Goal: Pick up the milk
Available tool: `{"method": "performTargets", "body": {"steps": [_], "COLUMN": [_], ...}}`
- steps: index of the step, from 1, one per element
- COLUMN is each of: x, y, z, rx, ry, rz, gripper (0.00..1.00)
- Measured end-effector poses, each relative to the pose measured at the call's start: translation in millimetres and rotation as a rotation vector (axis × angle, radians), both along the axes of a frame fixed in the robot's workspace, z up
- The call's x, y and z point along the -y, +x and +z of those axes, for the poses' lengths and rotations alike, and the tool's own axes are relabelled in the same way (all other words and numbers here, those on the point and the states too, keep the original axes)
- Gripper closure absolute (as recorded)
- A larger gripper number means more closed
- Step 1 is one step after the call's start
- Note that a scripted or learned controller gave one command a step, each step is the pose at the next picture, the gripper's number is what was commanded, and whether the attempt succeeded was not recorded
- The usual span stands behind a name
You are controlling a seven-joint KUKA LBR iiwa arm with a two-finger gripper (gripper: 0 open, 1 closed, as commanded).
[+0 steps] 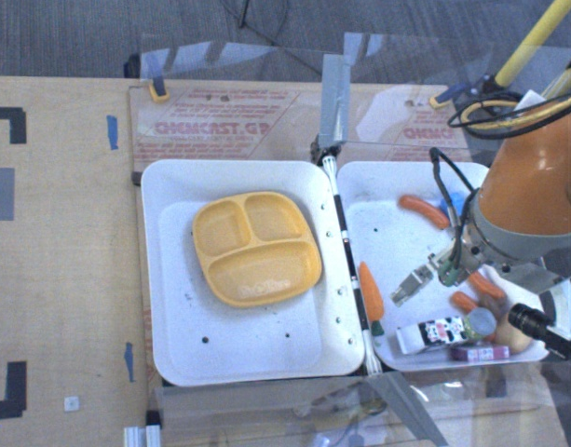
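The milk (pixel 432 334), a small white carton with black patches, lies on its side near the front edge of the right bin (pixel 387 186). My gripper (pixel 428 278) hangs over the middle of that bin, just behind the carton and apart from it. Its fingers (pixel 407 287) stand open with nothing between them. The grey and orange arm covers the bin's right part.
A carrot (pixel 371 292) lies by the right bin's left wall. An orange sausage (pixel 424 209) is at the back. Orange pieces (pixel 487 288), a grey lid (pixel 481 323) and a purple bar (pixel 481 352) crowd next to the milk. The left bin (pixel 164 277) holds a yellow divided plate (pixel 257 248).
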State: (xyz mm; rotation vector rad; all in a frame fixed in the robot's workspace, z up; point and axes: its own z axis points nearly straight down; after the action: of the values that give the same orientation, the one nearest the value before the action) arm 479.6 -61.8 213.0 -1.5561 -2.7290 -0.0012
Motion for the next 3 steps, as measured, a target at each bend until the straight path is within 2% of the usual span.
{"method": "performTargets", "body": {"steps": [3], "x": [0.0], "y": [0.0], "z": [0.0], "rx": [0.000], "ry": [0.000], "rz": [0.000], "gripper": [0.00]}}
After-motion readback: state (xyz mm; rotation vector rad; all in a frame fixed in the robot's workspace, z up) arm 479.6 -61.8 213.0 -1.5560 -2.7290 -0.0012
